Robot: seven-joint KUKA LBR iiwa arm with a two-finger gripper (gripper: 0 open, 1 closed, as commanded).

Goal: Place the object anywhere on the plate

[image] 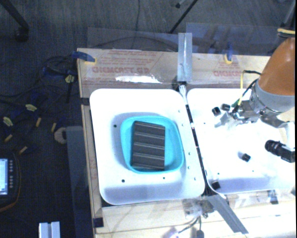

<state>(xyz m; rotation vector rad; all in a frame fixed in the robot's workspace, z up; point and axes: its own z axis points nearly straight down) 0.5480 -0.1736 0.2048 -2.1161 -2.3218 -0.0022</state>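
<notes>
Camera view | dark ridged block (148,145) on blue plate (176,148), left bin | gripper (228,114) – well apart – jaws' state unclear

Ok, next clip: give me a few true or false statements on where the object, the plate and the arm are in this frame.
1. The dark ribbed object lies on the blue plate. True.
2. The plate sits in the right bin. False: it sits in the left bin.
3. The arm is over the right bin. True.
4. The object stands upright on its edge. False: it lies flat.
5. The arm hangs directly above the plate. False: it is off to the plate's right, past the divider between the bins.
</notes>
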